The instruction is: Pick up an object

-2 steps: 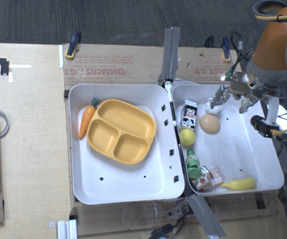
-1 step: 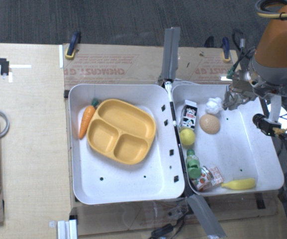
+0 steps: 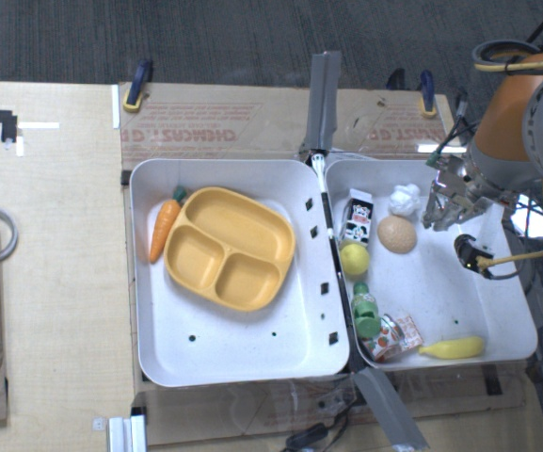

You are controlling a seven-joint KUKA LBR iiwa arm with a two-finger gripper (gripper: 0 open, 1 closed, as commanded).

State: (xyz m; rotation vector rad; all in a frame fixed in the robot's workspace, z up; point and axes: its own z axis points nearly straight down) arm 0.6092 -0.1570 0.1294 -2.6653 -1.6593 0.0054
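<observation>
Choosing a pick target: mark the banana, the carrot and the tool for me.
banana (image 3: 452, 348): camera view, mid-body.
carrot (image 3: 164, 230): camera view, orange body.
tool (image 3: 440, 217): camera view, between fingertips.

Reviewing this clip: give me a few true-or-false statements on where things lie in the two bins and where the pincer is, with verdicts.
1. The carrot lies in the left bin, beside the yellow divided plate. True.
2. The banana lies on the plate. False: it lies in the right bin, near its front edge.
3. The pincer is above the right bin, close to the brown ball. True.
4. The lemon is between the pincer's fingers. False: it lies against the divider, apart from the pincer.
</observation>
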